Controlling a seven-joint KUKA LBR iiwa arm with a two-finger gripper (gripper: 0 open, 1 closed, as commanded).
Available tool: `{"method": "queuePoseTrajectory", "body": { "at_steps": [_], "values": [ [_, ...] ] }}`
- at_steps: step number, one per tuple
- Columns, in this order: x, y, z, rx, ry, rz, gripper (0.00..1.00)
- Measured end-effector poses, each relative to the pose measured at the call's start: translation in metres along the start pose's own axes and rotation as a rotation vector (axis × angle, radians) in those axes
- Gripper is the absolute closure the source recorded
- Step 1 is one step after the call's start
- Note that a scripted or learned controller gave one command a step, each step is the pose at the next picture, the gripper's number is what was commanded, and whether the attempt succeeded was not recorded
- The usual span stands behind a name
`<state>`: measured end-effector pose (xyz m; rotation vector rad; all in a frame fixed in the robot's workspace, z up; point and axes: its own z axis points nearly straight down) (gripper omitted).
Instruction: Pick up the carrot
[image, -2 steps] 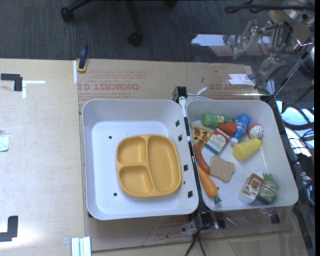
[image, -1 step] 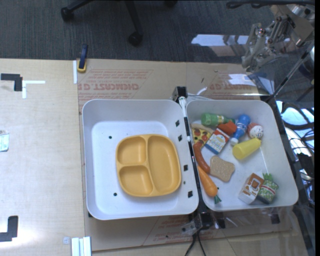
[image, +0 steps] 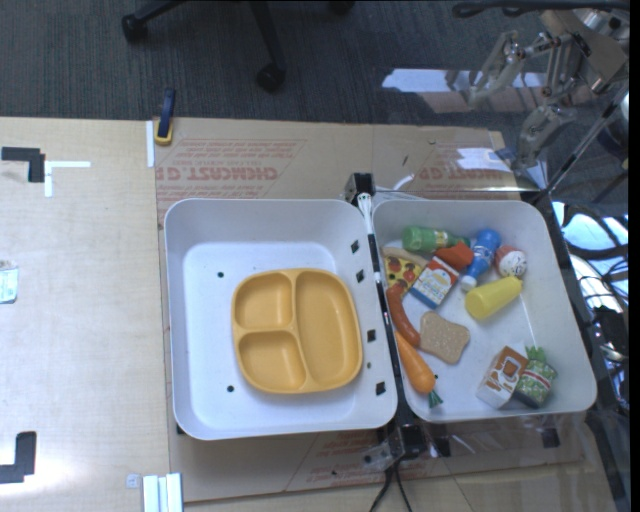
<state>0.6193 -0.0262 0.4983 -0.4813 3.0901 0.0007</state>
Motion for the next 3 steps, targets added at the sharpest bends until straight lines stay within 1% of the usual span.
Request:
{"method": "queuePoseTrajectory", "body": {
  "at_steps": [1, 2, 3],
  "values": [
    [-0.0021, -0.0007, -0.0098, 0.001, -0.008, 0.001, 1.0],
    [-0.0021, -0.0006, -0.0097, 0.001, -0.008, 0.001, 0.0],
    [-0.0041, -0.0014, -0.0193, 0.002, -0.015, 0.002, 1.0]
  ]
}}
